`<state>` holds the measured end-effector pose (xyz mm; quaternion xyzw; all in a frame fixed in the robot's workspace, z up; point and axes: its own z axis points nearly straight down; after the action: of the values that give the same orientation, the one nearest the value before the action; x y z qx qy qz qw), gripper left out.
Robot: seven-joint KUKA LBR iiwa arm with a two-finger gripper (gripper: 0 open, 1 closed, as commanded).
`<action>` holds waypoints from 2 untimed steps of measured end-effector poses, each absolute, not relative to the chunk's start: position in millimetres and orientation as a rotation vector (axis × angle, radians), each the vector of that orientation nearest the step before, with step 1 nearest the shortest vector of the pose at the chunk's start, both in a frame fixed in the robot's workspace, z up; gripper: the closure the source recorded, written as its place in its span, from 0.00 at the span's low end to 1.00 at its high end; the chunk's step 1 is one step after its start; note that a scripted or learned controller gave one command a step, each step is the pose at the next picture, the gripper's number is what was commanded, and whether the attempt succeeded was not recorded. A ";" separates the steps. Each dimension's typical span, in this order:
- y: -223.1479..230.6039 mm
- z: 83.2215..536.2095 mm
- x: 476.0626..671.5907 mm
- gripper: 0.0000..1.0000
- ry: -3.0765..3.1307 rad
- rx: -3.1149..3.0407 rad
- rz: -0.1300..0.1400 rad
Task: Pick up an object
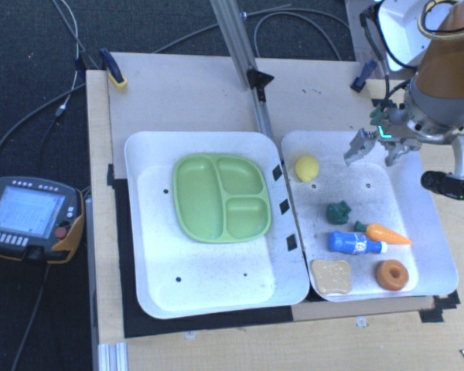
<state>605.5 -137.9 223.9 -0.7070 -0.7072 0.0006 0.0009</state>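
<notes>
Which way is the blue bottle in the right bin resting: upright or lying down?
Lying down. The blue bottle rests on its side on the right bin floor, its white cap toward the carrot.

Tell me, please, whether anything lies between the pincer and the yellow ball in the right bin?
Nothing visible does. The pincer hangs over the right bin's far end, and bare white floor separates it from the yellow ball.

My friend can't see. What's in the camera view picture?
A robot gripper hangs open over the right bin, which holds a yellow ball, carrot, blue bottle, donut and toast. The left bin holds a green tray.
</notes>
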 end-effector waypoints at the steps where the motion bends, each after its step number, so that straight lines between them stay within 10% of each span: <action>1: -137.8 224.6 605.9 0.00 -2.222 -2.220 0.000; 2: -130.5 168.0 598.6 0.00 -2.218 -2.217 0.004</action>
<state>598.6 -130.5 168.0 -0.7070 -0.7072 0.0013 0.0028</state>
